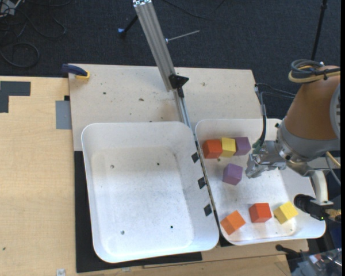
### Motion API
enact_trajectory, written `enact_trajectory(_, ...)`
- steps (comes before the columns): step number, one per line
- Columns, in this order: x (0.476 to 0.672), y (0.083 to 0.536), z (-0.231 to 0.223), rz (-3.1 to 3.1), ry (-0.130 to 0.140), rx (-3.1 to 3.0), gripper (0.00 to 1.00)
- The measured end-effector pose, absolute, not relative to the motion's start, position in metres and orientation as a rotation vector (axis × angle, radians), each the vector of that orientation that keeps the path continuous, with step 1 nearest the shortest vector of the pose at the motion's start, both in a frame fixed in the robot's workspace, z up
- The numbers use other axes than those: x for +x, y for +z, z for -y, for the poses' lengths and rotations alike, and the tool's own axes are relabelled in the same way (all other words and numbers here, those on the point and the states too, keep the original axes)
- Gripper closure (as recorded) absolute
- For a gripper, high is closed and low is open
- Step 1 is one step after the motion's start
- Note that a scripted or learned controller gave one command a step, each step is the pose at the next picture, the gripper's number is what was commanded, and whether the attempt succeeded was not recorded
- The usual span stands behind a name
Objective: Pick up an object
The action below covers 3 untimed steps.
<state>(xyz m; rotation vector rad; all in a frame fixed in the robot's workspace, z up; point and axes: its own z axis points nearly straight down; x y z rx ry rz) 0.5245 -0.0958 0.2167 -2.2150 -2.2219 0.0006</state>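
Six blocks: all lie in the right bin (310, 232), none lifted, so the pick is not yet made.
Near row: an orange block (233, 221), a red block (260, 213) and a yellow block (286, 212) sit along the bin's front edge, well apart from the gripper and unlikely to be disturbed.
Middle: a lone purple block (232, 173) lies just beside the gripper (256, 164), the likeliest target; a descent slightly off-centre could nudge it aside rather than straddle it.
Fingers: whether they are spread or closed cannot be told; the wrist body hides them, and nothing is seen held between them.
Far row: a red-orange block (212, 149), a yellow block (228, 146) and a purple block (242, 145) stand touching in a line; closing on one would probably jam against its neighbour or drag two at once.
Divider: the left bin (103, 148) wall is near that row; a pushed block could wedge there.
Worktop (121, 94): beyond the bins, not at risk.
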Motion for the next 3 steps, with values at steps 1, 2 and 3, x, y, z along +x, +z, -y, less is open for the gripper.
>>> enact_trajectory(1, 0.525, 0.213, 0.035, 2.224, 0.001, -2.212, 1.00)
enact_trajectory(2, 0.532, 0.222, -0.026, 2.225, 0.002, -2.215, 1.00)
enact_trajectory(3, 0.531, 0.237, -0.074, 2.224, 0.003, -2.216, 1.00)
